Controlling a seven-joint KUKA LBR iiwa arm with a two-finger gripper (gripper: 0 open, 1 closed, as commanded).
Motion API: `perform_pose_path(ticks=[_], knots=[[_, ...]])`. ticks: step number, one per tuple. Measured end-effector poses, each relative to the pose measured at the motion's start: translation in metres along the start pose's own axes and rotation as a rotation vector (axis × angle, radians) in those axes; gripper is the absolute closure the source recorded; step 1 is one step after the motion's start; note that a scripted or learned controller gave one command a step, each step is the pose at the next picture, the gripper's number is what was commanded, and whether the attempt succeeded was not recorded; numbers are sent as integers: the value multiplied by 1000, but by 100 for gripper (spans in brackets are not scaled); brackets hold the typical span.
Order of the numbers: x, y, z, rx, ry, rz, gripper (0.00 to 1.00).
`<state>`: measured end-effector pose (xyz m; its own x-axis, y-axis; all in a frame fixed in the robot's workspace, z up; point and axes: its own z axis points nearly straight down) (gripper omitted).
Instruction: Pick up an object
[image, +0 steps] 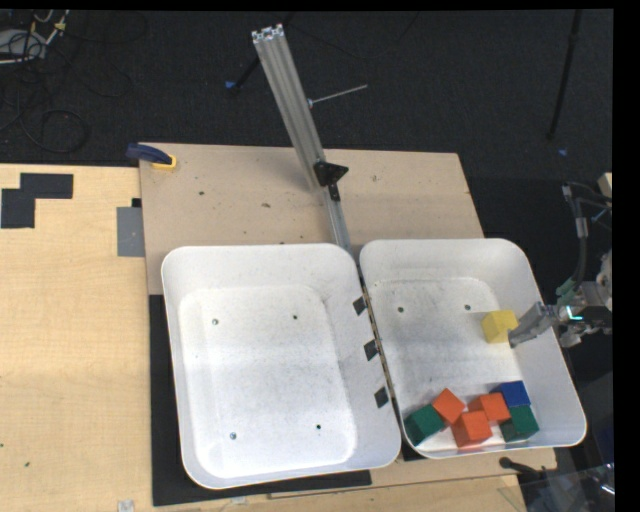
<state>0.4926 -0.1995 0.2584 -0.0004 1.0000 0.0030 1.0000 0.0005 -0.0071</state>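
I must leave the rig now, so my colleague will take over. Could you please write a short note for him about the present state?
Gripper: at the right bin's right side, beside the yellow block; whether it is open or shut cannot be seen.
Things: the yellow block lies alone in the right bin. Near that bin's front edge, three orange blocks, two green blocks and a blue block lie in a cluster.
Done: nothing visibly lifted.
Left: grasp one object, probably the yellow block, and raise it.
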Motion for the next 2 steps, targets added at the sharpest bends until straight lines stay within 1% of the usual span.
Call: perform_pose_path(ticks=[1,2], knots=[[-1,1,-2,-4,-1,1,0],[1,-1,42,1,0,1,0]])
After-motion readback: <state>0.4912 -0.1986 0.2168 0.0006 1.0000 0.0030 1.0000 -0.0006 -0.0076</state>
